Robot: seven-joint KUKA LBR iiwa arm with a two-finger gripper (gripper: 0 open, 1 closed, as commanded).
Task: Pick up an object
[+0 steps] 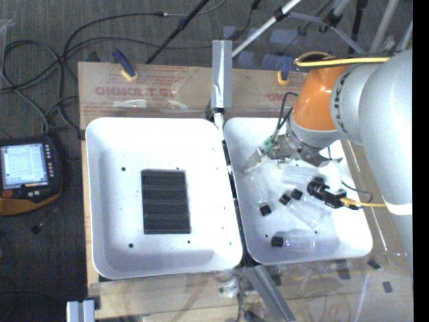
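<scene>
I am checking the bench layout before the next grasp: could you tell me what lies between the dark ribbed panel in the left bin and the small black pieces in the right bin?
In the camera view, bare white floor of the left bin, then the two bins' adjoining rims, separate the dark ribbed panel from the small black pieces.

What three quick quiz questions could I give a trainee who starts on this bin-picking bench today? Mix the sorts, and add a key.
1. True or false: the black slatted rectangle lies in the right bin.
2. Which bin is the gripper over? A) left bin B) right bin
3. Fill in: the band above the arm's wrist is coloured ____.

Key: 1 false, it lies in the left bin; 2 B; 3 orange.
</scene>
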